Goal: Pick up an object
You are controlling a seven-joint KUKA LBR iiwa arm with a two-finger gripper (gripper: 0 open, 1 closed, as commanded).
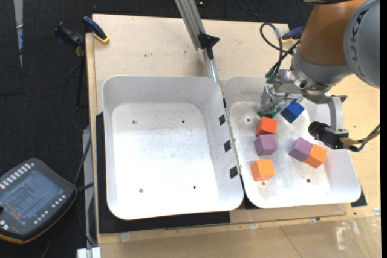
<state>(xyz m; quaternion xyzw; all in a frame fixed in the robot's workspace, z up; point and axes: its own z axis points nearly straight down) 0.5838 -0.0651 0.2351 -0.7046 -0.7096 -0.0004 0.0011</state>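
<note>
Camera view: two-finger gripper (270, 107) low in right-hand shallow white bin (338, 190), finger state impossible to tell, just above small orange cube (266, 126) with blue cube (292, 112) beside; nothing visibly grasped, pick judged not yet done.

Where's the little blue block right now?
The blue block sits in the right-hand bin near its far edge, just right of the arm's tool, with an orange block below and to its left.
</note>
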